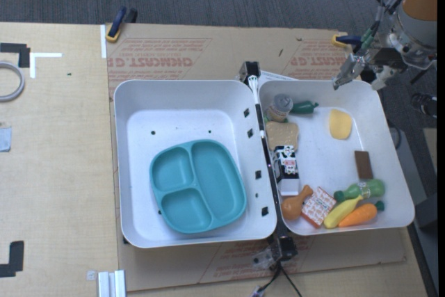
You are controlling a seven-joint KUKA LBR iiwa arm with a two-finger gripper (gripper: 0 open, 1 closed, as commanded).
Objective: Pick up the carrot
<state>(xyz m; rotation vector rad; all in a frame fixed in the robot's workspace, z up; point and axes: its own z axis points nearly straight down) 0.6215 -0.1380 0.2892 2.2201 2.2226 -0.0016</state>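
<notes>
Carrot (359,215) lies at the near right corner of the right bin (389,142), its orange body slanted along the bin's near edge, touching a yellow banana-like toy (341,211) just to its left and sitting just below a green vegetable toy (363,190). Left of these along the near edge are a small printed red-and-white packet (318,206) and an orange drumstick-shaped toy (295,204). A brown block (363,163) lies near the right wall, a pale yellow piece (340,124) in the far half, and a dark green item (303,107) beside a small jar (279,106) at the far left corner. A tan slice (282,133) and a black-and-white carton (286,161) lie along the left wall. The left bin (132,149) holds a teal three-compartment tray (198,186). Gripper (354,73) hangs above the far right corner of the right bin, well apart from the carrot; whether its claw is open or closed cannot be told, and nothing is visibly held. A blue-and-yellow tool (120,22) rests on the cardboard-covered bench (160,55) beyond the left bin.
</notes>
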